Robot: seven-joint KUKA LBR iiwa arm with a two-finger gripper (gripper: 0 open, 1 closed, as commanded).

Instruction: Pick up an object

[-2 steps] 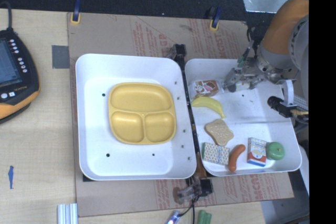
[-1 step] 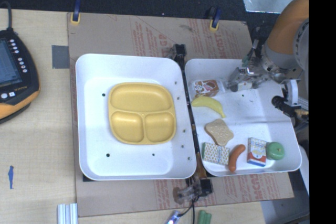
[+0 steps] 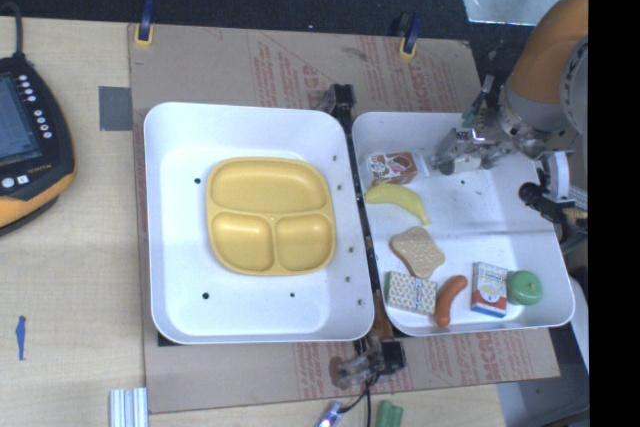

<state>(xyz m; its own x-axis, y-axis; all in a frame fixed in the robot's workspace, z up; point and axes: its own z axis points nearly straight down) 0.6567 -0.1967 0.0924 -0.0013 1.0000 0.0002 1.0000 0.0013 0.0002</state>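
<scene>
The right bin (image 3: 470, 215) holds several toy foods. A brown packet (image 3: 392, 167) lies at its upper left, with a yellow banana (image 3: 397, 202) just below it. Further down are a bread slice (image 3: 417, 251), a patterned cracker pack (image 3: 411, 293), an orange sausage (image 3: 450, 300), a small carton (image 3: 489, 289) and a green ball (image 3: 524, 287). My gripper (image 3: 458, 158) hangs over the bin's upper part, to the right of the brown packet and apart from it. It is open, with nothing between its fingers.
In the left bin (image 3: 180, 305) lies a yellow divided plate (image 3: 271, 215). A black and orange handheld pendant (image 3: 25, 150) rests on the bench at far left. Clamps (image 3: 145, 23) hold the cardboard base at the back.
</scene>
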